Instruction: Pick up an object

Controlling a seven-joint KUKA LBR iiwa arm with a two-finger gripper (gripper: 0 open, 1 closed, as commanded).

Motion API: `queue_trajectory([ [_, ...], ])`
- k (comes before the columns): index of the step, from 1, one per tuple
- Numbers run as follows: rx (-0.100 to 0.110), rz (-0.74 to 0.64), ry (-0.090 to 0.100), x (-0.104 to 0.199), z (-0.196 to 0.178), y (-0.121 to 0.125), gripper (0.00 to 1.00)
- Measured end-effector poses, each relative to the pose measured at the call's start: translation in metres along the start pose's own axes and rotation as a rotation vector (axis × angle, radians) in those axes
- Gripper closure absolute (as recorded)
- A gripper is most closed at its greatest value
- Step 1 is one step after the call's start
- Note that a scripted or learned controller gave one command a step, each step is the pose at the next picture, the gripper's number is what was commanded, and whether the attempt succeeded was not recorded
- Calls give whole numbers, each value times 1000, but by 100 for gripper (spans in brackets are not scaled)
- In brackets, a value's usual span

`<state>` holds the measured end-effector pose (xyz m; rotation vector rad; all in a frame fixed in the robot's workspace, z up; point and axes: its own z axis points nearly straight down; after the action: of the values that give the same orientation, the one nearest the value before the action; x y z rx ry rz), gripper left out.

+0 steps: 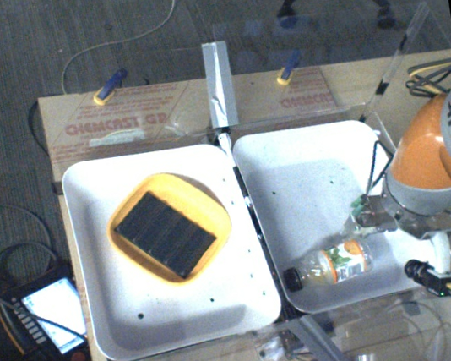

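While the arm (441, 161) hangs over the right edge of the right bin (308, 161), its wrist body covers the gripper from the overhead camera, so how far the jaws stand open cannot be told, and nothing is seen held between them.

Candidate objects:
- A clear plastic bottle (330, 265) with a black cap and an orange label lies on its side near the front wall of the right bin, cap toward the divider, just beside the arm's wrist.
- A yellow dish (171, 226) carrying a dark ribbed rectangular pad rests in the middle of the left bin (82, 191), well apart from the arm.

Probable failure modes, judged from this layout:
1. Roll-out. The bottle is round and smooth; fingers closing off its centre line would likely push it sideways rather than clamp it.
2. Wall interference. The bottle sits close to the front wall, so a descent on that side may strike the bin rim.
3. Cap-end slip. A grasp near the narrow neck gives little contact and may let the bottle tip out on lifting.
4. Occlusion. The wrist hides the contact zone, so a missed closure may go undetected
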<state>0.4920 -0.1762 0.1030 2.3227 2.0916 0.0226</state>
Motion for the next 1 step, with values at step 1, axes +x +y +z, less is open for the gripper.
queue_trajectory([
  [1, 0, 0, 0, 0, 0, 0, 0],
])
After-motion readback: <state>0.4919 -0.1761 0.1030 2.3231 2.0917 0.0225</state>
